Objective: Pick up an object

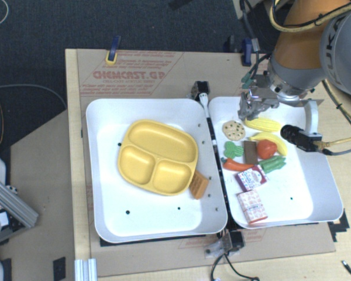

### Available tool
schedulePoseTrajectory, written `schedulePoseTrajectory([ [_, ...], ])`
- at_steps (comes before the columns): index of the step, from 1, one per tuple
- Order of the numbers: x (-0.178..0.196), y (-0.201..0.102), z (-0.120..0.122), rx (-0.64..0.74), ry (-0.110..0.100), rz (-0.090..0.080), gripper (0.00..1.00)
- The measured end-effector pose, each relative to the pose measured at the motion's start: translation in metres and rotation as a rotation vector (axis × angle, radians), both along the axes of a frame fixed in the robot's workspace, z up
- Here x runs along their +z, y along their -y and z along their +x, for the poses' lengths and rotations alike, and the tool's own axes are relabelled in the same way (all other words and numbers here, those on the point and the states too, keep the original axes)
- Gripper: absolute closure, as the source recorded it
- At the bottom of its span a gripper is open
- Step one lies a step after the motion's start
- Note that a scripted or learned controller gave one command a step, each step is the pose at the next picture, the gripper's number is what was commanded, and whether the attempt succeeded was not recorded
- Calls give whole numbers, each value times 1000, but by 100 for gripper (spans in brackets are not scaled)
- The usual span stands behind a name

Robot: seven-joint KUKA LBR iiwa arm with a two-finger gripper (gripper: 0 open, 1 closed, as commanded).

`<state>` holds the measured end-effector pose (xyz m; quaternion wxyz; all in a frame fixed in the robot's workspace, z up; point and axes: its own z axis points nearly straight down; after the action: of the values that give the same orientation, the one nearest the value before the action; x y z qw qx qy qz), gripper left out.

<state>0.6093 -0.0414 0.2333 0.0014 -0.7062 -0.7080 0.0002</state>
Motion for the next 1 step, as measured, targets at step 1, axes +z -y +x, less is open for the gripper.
schedulePoseTrajectory([
  [1,1,1,-3,-2,0,0,100],
])
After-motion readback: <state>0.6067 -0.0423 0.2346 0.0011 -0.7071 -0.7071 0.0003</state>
